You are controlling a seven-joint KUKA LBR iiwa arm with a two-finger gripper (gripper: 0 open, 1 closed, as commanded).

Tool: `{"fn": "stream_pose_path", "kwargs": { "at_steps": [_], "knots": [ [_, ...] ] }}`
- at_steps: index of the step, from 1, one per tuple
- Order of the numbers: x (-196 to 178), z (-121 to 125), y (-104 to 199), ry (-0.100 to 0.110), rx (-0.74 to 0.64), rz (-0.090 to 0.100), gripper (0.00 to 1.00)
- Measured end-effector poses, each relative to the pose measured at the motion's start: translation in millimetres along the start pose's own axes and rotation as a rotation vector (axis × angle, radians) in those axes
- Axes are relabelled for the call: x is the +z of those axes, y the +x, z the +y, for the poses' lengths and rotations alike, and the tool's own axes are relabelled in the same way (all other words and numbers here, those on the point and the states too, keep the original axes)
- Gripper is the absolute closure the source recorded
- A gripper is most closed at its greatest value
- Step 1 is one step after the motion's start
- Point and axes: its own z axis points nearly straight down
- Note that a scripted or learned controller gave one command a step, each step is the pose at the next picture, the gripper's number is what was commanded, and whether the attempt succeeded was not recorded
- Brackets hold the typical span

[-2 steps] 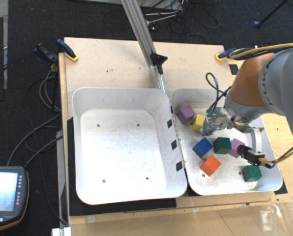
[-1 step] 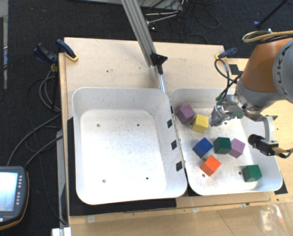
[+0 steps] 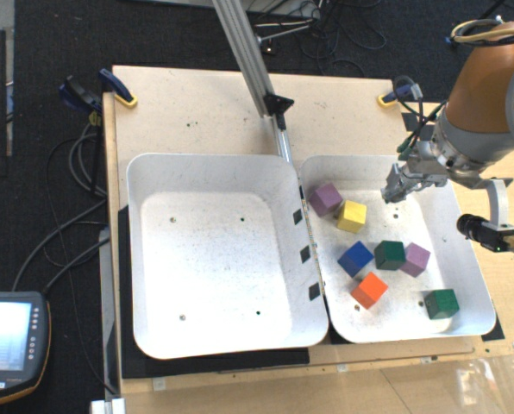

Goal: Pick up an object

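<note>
The right bin (image 3: 464, 257) holds several small cubes. A purple cube (image 3: 326, 198) and a yellow cube (image 3: 353, 216) lie at its upper left. A blue cube (image 3: 355, 258), a dark green cube (image 3: 390, 254) and a light purple cube (image 3: 416, 260) sit in a row at the middle. An orange cube (image 3: 369, 290) lies below them and a green cube (image 3: 441, 304) near the lower right corner. My gripper (image 3: 394, 193) hangs over the bin's upper part, to the right of the yellow cube, with nothing visible between its tips.
The left bin (image 3: 153, 231) lies beside the right one. A slanted metal pole (image 3: 244, 46) runs from the top down to the bins' shared edge. Clamps (image 3: 119, 89) grip the board's back corners. A pendant screen (image 3: 7, 343) sits at the lower left.
</note>
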Motion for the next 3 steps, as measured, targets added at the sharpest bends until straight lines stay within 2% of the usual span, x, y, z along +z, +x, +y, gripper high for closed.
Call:
{"fn": "stream_pose_path", "kwargs": {
  "at_steps": [1, 3],
  "knots": [
    [-46, 2, 0, 0.001, 0.0, 0.0, 1.0],
    [-37, -10, 101, 0.011, -0.005, 0.003, 1.0]
  ]
}}
